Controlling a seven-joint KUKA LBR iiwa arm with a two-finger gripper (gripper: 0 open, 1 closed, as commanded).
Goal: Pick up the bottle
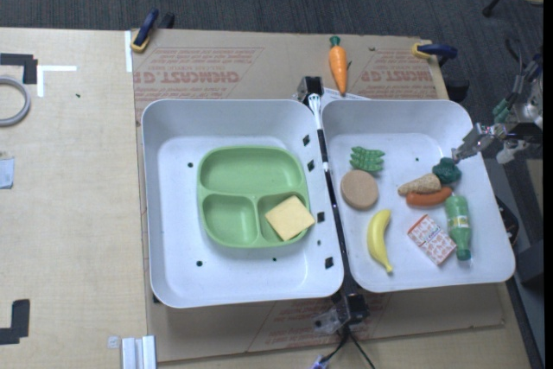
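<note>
**Bottle waits at the right bin's near-right corner**

Jaws cannot be judged: the gripper [480, 141] sits small and cluttered over the right bin's [406, 118] right edge, and whether it is open or closed is not clear. Nothing shows between them.

Nearest the camera in that bin, the green bottle [459, 225] lies on its side close to the right wall, near the near-right corner, its length running roughly along that wall. A red-and-white box [431, 238] lies just beside it on the left, and a banana [379, 241] further left. Beyond the bottle, a sausage [428, 197] lies just off its far end.

A good pick likely means coming down over the bottle's middle with the jaws closing across its width. The wall on one side and the box on the other leave little room, so a centred, squared-up approach matters; a round body may roll away if pinched off-centre.

Print on the box and the bottle's label is too small to read. Farthest off, the cardboard [199, 65] under the bins carries red lettering, upside down and not legible with confidence.
</note>
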